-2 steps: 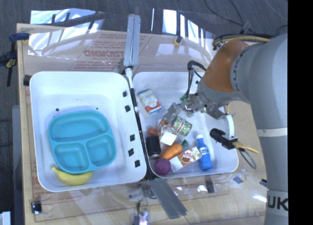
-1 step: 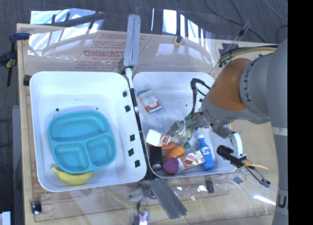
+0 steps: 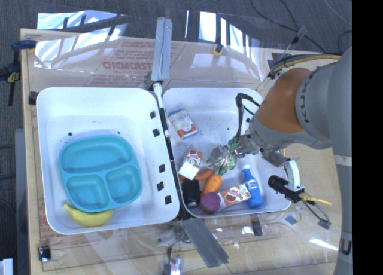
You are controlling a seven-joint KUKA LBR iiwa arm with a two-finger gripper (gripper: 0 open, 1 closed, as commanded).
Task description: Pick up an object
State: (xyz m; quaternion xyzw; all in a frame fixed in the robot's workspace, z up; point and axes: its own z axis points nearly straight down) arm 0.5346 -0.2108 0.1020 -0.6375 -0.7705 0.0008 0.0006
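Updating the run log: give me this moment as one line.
arm: over right white bin | gripper: at crinkled green-silver wrapper, grasp unconfirmed | left bin: blue divided plastic tray, yellow banana

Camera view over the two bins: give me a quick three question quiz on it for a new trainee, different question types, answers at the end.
1. True or false: the blue divided tray lies in the right bin.
2. Which lies against the tray's near edge? A) a banana B) a blue bottle C) a purple ball
3. Fill in: the claw is over the ____ bin, by a crinkled wrapper.

Key
1. False. The tray lies in the left bin.
2. A. The banana lies against it; the blue bottle and purple ball are in the right bin.
3. right
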